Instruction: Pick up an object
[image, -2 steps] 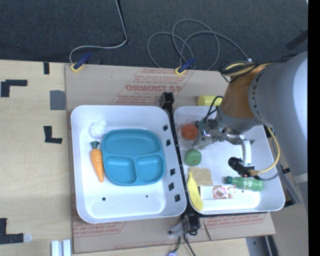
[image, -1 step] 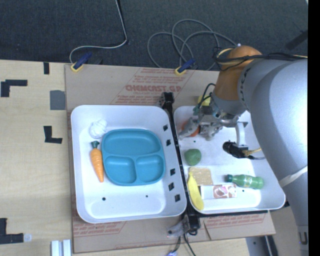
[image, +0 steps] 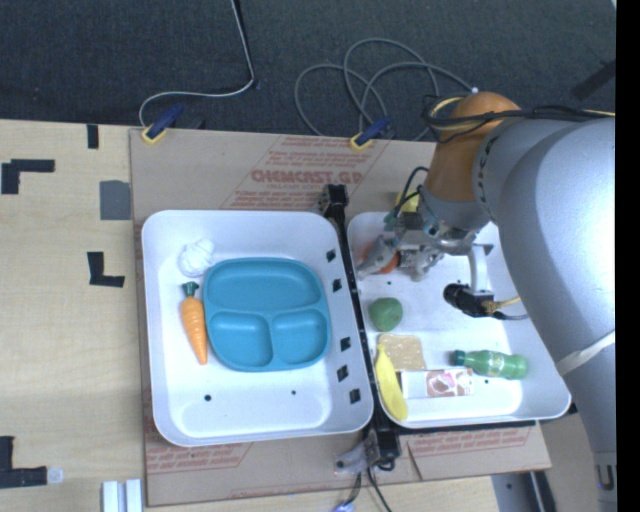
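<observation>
My gripper (image: 402, 252) is low over the far left part of the right bin (image: 540, 395). A small orange-red thing (image: 384, 264) lies right beside the gripper's tip, partly hidden by it, and I cannot see whether it is held. Nearer the front of this bin lie a round green object (image: 386, 313), a tan square slice (image: 402, 351), a yellow banana (image: 389, 385), a green bottle (image: 490, 363) on its side and a small pink-and-white packet (image: 448, 383).
The left bin (image: 165, 400) holds a blue divided plate (image: 266, 313), an orange carrot (image: 194, 328) and a white lump (image: 195, 257). A black divider (image: 347, 300) runs between the bins. The arm's large grey body (image: 560, 220) covers the right bin's far right side.
</observation>
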